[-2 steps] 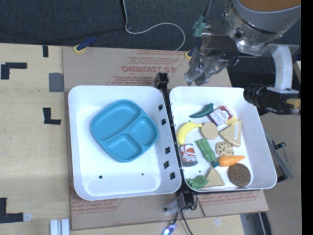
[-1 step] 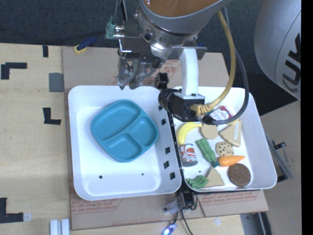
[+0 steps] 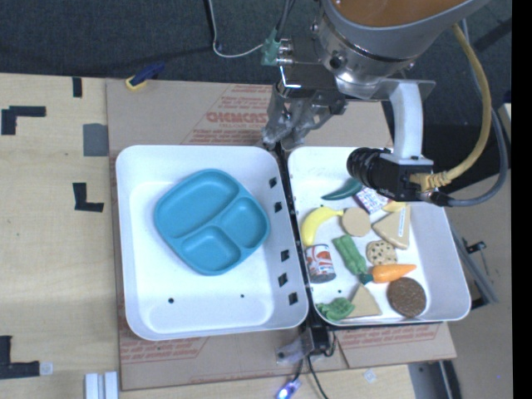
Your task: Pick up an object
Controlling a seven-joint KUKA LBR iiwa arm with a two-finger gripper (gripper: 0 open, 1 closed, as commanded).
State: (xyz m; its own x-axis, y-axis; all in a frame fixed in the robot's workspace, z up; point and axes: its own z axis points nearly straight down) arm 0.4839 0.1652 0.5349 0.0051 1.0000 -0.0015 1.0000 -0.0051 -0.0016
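My gripper [image 3: 274, 140] hangs over the back rim where the two bins meet, its fingers drawn together to a point with nothing between them. The right bin [image 3: 445, 306] holds several toy foods: a yellow banana [image 3: 318, 221], a dark green pepper [image 3: 341, 192], a small can [image 3: 320, 262], a green cucumber [image 3: 351, 254], an orange carrot [image 3: 392, 271], a chip cookie [image 3: 381, 251], a brown round patty [image 3: 406, 296] and a cheese wedge [image 3: 394, 229]. The gripper is above and left of them, apart from all.
In the left bin [image 3: 141, 306] lies a blue divided plate [image 3: 212, 221]. A black cylinder on the arm [image 3: 374, 171] with a yellow hose overhangs the right bin's back. A green leafy piece [image 3: 337, 308] sits at the right bin's front. Cardboard lies under both bins.
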